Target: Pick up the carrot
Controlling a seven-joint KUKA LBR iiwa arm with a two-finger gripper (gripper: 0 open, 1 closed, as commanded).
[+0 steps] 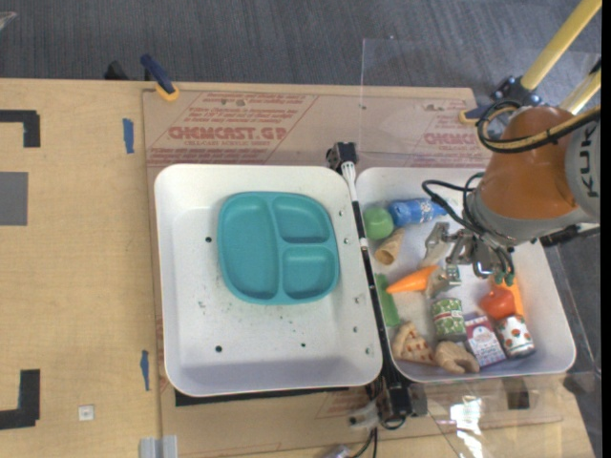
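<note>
The arm bends down into the right bin, its gripper poised beside the carrot; finger spacing unclear.

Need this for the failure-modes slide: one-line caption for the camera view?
Hand hovers at the carrot among toy foods in the right bin; teal tray sits in the left bin.

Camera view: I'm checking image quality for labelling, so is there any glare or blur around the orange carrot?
Camera view: no glare on the tapered orange carrot; lighting is even and soft; small items in the right white bin look slightly blurred; bright reflections sit on the clear sheet at the bottom.
</note>
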